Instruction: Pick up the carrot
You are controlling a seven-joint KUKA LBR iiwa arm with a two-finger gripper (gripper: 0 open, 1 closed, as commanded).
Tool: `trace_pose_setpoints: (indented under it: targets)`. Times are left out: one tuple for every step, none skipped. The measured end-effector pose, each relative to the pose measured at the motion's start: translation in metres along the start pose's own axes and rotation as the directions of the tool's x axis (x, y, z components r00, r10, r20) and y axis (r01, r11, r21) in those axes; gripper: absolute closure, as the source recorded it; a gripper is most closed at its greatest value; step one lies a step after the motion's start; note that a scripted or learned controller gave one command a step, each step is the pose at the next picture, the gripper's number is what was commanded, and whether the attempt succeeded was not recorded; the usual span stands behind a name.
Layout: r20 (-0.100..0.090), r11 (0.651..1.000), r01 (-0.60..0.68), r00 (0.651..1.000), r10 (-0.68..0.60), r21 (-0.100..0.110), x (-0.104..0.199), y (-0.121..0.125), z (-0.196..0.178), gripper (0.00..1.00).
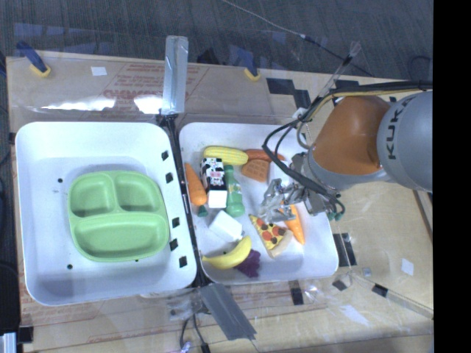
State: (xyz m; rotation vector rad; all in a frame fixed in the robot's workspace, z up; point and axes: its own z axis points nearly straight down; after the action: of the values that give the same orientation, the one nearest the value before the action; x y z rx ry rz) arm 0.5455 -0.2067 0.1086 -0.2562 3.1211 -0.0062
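Camera view: gripper (278, 201) low in the right bin (318, 259).
Gripper: cannot tell its state (too blurred).
Carrot: carrot (194, 186) lies by the bin's left wall, well apart from the gripper.
Progress: nothing lifted yet; reach, grasp and lift remain.
Room: wall on one side, milk carton (215, 179) close on the other.

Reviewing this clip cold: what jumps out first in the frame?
The grey arm with its orange band reaches in from the right, its gripper low over the cluttered right bin, beside the pizza slice. A carrot lies along that bin's left wall. The left bin holds a green divided plate.
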Motion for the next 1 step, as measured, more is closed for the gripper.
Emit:
trace_pose_setpoints:
  targets:
    - [-0.001,1.0,0.001,1.0,-0.001,0.0,0.0001,0.0004,0.0004,0.0]
